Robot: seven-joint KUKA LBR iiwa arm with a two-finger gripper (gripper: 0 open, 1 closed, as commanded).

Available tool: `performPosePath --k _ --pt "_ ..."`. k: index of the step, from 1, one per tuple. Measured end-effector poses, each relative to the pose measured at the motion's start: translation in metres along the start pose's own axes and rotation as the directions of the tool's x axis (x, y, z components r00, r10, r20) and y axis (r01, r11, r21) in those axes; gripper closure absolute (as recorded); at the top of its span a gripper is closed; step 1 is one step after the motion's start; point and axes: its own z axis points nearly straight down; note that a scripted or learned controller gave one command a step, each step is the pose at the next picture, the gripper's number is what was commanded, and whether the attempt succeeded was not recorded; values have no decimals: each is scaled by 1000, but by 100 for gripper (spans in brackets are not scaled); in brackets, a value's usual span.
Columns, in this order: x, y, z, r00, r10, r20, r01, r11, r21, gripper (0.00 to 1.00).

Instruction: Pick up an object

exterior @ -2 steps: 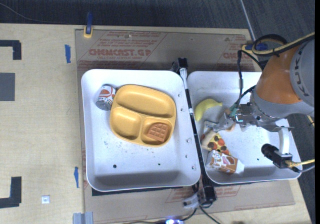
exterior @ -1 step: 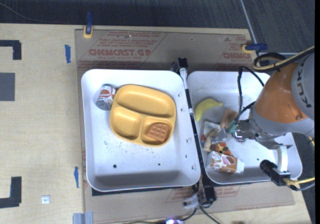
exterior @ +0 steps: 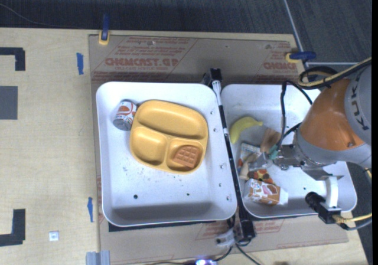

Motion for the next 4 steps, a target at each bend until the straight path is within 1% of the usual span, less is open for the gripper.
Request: performPosePath --k 4 --pt "-1 0 0 1000 -2 -3 2 1000 0 0"
